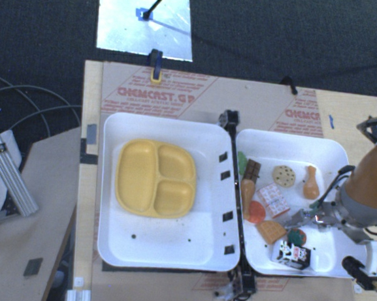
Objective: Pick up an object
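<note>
- Tool [298,220] reaches low into the right bin [336,153] from the right; its tips blur against the toys, so I cannot tell its state
- Cookie [282,176], drumstick [311,182] and black-and-white carton [294,255] lie nearby; yellow tray [156,178] fills the left bin [109,192]

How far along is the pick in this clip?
Done: the gripper is down inside the right bin, among the toy food near the cookie and the dark carton. In hand: nothing visibly between its fingers. Left: close on an item and lift it. The yellow tray sits in the left bin.
</note>
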Controlling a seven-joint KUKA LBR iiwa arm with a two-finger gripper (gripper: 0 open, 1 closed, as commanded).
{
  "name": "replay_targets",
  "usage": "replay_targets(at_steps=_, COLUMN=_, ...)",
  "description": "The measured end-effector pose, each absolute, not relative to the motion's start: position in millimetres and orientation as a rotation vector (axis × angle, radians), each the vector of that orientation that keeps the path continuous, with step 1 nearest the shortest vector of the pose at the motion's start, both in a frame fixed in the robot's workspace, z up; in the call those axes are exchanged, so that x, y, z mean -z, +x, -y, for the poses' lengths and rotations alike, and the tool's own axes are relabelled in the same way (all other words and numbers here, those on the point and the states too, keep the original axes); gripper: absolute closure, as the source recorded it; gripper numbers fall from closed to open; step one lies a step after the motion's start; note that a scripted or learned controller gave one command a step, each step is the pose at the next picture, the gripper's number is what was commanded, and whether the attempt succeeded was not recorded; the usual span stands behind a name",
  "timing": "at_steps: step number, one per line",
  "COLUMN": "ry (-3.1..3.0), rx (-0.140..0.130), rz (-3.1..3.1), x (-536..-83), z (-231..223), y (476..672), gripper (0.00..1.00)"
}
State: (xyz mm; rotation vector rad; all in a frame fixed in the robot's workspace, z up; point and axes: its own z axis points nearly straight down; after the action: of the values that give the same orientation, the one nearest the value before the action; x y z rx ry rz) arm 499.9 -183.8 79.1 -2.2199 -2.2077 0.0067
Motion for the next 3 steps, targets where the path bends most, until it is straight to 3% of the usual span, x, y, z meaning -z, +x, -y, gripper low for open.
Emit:
replay_targets(at_steps=1, ry=-2.222, rx=0.003, rz=2.225, x=-94.8, z=183.6, y=507.2, gripper=1.00)
replay_targets(at_steps=2, ry=-2.222, rx=0.004, rz=2.224, x=-94.6, z=183.6, y=507.2, gripper=0.00)
replay_targets(at_steps=3, ry=-2.224, rx=0.006, rz=2.227, x=-105.4, z=183.8, y=508.3, gripper=1.00)
